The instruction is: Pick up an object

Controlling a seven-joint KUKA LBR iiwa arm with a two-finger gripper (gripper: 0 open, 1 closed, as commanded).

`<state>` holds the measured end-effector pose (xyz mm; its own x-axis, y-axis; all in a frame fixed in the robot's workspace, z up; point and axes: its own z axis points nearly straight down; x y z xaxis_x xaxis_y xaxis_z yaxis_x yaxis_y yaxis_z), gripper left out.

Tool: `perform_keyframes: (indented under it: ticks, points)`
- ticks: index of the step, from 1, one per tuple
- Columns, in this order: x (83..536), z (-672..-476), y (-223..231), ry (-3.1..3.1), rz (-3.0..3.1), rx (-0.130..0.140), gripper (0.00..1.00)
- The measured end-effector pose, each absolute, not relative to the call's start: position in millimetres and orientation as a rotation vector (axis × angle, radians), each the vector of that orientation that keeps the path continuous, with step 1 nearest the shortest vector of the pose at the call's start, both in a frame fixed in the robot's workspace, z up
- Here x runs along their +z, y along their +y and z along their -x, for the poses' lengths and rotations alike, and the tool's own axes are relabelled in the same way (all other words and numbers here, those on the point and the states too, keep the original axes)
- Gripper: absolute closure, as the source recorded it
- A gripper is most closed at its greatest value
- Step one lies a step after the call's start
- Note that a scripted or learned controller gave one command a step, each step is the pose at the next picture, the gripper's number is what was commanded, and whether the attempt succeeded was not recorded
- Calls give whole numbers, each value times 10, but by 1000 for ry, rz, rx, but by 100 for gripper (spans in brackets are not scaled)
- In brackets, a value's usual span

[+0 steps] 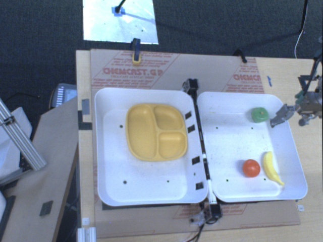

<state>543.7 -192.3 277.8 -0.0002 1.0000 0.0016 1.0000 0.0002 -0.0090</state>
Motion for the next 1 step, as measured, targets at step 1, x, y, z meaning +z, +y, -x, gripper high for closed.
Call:
perform_keyframes:
  ticks: [1]
  points:
    - [2837,-5457,-1916,-2227,2219,-1,0]
